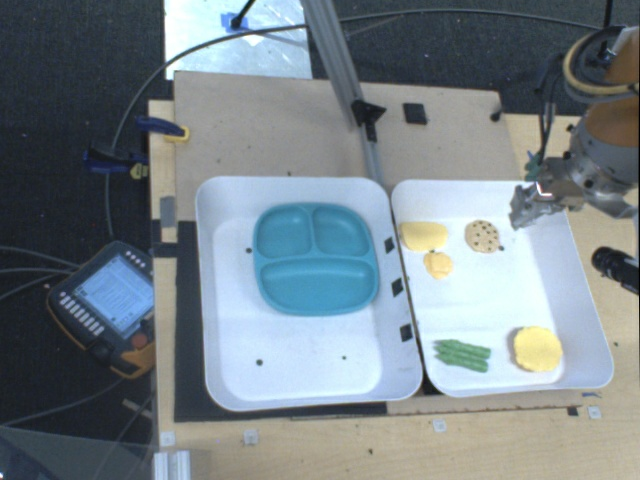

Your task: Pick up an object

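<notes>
On my screen the left bin [300, 368] holds a blue divided plate [315, 260]. In the right bin [580, 298] I see two yellow pieces [424, 235] near its left wall, the smaller [438, 264] just below the larger, then a cookie [482, 236], green beans [462, 354] near the front, and a round yellow disc [537, 349] beside them. The claw [527, 208] hangs over the bin's back right part, just right of the cookie; whether it is clenched I cannot tell.

Grey arm [608, 158] of rounded segments, orange band [612, 123] above the wrist. Pale ring on the top joint. Dark cables alongside. Small, blocky grey metal hand [530, 208].
</notes>
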You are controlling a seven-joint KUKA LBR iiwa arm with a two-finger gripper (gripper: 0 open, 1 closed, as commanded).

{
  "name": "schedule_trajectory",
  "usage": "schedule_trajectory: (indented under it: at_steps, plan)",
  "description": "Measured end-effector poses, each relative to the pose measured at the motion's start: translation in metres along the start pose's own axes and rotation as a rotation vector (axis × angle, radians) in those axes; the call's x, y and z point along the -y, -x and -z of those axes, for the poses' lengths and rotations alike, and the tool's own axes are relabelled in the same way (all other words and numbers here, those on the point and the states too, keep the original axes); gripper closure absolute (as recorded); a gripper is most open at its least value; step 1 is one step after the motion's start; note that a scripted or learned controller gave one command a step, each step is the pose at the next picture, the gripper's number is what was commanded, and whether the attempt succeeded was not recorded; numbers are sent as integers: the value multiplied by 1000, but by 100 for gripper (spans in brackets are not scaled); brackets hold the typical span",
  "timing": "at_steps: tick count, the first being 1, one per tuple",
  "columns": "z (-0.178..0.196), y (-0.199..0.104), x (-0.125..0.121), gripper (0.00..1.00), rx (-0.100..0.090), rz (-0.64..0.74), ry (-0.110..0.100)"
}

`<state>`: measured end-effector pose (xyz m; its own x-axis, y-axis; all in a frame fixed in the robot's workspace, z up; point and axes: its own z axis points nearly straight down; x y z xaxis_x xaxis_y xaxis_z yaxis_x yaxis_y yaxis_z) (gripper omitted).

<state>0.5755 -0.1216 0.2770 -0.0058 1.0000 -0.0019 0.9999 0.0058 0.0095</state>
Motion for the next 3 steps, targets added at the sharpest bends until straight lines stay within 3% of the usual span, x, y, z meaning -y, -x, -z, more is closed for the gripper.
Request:
schedule_trajectory:
  at_steps: [1,3]
  plan:
    - [5,0,-1,100,-1,0,-6]
    - [-32,-99,-15,100,-4,4,-8]
